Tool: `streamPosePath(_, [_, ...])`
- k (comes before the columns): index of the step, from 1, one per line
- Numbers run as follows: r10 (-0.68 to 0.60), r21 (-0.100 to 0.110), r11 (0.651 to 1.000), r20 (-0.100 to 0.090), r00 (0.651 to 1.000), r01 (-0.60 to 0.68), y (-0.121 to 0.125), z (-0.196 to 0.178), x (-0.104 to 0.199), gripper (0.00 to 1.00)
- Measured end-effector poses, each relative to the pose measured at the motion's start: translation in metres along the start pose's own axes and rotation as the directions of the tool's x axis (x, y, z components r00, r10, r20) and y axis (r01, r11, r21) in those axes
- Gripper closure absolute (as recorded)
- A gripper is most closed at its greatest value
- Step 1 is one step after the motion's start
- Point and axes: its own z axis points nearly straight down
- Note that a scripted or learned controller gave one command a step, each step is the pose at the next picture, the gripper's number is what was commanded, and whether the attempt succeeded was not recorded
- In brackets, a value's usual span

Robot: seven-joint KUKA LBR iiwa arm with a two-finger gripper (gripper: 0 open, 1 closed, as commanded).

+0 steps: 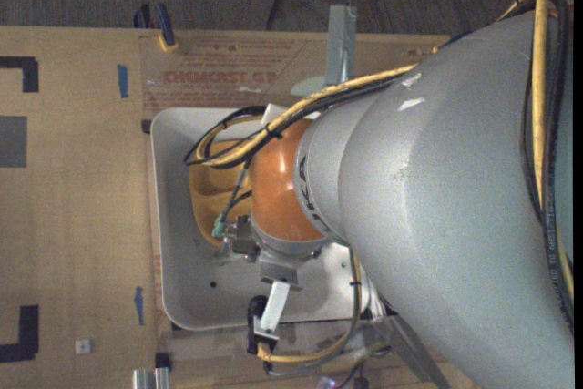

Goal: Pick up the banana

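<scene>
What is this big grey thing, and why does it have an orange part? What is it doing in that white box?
That big grey thing is a robot arm, seen by a camera looking down from above the bench. The orange part is a band near its wrist. The arm reaches into a shallow white bin on a wooden bench. Yellow cables run along it. Something yellow peeks out from under the arm; it may be the banana, but I cannot tell. The arm hides its claw, so I cannot say whether it holds anything.

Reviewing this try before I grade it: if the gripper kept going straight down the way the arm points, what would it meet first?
Probably the white bin's floor; the arm hides the gripper itself, and a yellow shape beside the orange band may be the banana, but depth is unclear.
</scene>
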Motion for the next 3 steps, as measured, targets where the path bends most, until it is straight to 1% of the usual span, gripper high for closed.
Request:
streamPosePath(1, [0.419, 0.002, 0.908, 0.011, 0.908, -0.419, 0.032, -0.114, 0.004, 0.0])
streamPosePath(2, [0.278, 0.002, 0.961, 0.01, 0.961, -0.278, 0.068, -0.133, 0.003, 0.0])
streamPosePath(3, [0.044, 0.009, 0.999, 0.01, 0.999, -0.044, 0.082, -0.037, 0.038, 0.0])
